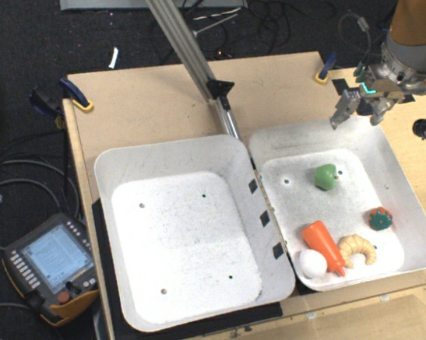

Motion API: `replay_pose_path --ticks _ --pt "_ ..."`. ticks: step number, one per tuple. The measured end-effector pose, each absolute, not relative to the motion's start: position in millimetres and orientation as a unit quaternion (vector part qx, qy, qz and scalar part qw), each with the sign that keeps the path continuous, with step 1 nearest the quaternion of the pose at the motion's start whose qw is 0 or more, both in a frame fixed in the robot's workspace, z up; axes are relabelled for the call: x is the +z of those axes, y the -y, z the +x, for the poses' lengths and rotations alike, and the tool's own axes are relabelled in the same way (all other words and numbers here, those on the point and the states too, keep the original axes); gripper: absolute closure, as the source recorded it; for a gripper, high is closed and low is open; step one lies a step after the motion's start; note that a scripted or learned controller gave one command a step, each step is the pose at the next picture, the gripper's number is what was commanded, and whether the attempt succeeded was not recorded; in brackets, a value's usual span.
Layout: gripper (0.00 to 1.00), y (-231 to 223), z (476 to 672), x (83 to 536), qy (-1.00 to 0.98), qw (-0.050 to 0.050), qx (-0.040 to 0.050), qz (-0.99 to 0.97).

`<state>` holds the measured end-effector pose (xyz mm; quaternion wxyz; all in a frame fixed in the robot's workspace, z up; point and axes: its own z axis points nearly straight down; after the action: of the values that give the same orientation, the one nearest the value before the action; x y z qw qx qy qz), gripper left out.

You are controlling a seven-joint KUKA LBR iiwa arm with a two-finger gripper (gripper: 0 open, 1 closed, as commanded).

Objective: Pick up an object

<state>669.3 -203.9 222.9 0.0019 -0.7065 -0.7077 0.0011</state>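
The right bin (403, 178) holds several small items: a green round piece (326, 177) near its middle, a small red and green piece (379, 218) by the right wall, and at the front an orange carrot (323, 246), a white egg (313, 263) and a tan croissant-like piece (358, 248). My gripper (359, 114) hangs above the bin's far right corner, well clear of all items. Its two fingers stand apart, open, with nothing between them.
The left bin (120, 178) sits beside the right one, their walls meeting at the centre. A metal pole (182, 36) slants across the bench's back. Clamps (76, 94) sit at the bench's far corners. A teach pendant (51, 262) lies on the floor at left.
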Motion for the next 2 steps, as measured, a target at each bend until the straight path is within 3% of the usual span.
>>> replay_pose_path --ticks 1,2 --pt "0.00 204 669.9 226 0.708 0.000 0.0007 -0.706" --pt "0.00 196 662.5 175 0.708 0.002 0.0014 -0.706"
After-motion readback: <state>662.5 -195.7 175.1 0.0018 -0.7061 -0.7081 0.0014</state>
